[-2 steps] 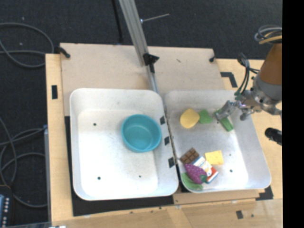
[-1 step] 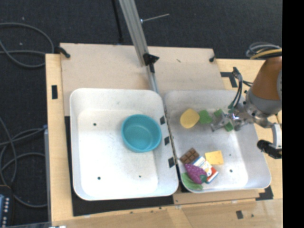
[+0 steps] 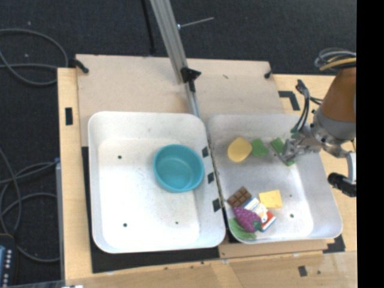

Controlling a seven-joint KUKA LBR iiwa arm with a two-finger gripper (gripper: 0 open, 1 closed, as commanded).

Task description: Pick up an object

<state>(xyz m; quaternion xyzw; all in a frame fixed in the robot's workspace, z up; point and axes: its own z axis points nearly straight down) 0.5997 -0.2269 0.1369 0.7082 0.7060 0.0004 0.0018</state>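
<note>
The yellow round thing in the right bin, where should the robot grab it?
Probably from straight above, across its narrower middle. The yellow round thing lies low and domed on the right bin's floor, so its sides are the easiest faces to pinch. A green piece sits against its right side, so setting the fingers on its near and far sides looks safer. The gripper is close by, to its right.

1. We are counting two white bins [image 3: 108,161] side by side.
2. We are seeing one teal bowl [image 3: 178,168].
3. We are finding one yellow round piece [image 3: 239,149], two green pieces [image 3: 259,147], one chocolate bar [image 3: 239,196], one yellow wedge [image 3: 270,198] and one purple grape bunch [image 3: 245,218].
</note>
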